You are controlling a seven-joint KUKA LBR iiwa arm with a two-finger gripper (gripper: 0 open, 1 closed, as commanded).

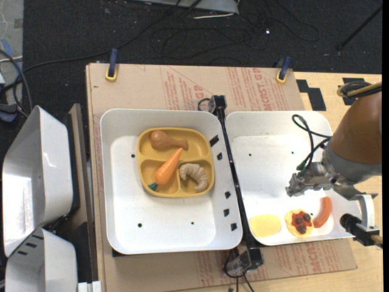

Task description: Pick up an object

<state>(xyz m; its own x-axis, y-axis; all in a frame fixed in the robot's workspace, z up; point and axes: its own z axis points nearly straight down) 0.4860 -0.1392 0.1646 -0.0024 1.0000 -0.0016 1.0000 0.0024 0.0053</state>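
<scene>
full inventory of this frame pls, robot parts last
left bin: 1, white, left on the bench
right bin: 1, white, right on the bench
plate: 1, yellow, three compartments, in the left bin
drumstick: 1, brown, plate's top compartment
carrot: 1, orange, plate's lower left compartment, tip over the divider
shrimp: 1, pale beige, plate's lower right compartment
yellow disc: 1, pale yellow, flat, near edge of the right bin
tart: 1, yellow with red and dark topping, right of the disc
sausage: 1, orange-red, right of the tart
clamps: 2, yellow, far edge of the board
arm: 1, grey and orange, over the right bin
end effector: 1, grey, above the tart
</scene>
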